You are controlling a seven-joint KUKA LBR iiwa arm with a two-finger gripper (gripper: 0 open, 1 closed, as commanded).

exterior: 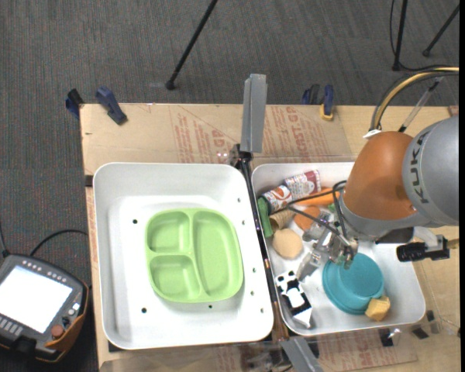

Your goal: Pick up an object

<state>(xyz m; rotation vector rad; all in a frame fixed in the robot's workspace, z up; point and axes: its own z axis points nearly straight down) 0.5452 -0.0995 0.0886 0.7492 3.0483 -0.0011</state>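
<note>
i see two bins (108, 208), one green tray (194, 254) far left of my gripper (323, 254). i can't tell its state. just below it sits one teal bowl (355, 285), one tan ball (287, 244) just left, one tube (291, 188) above.

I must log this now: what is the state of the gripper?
Gripper: over the right bin, beside the teal bowl; open or closed cannot be told.
</note>
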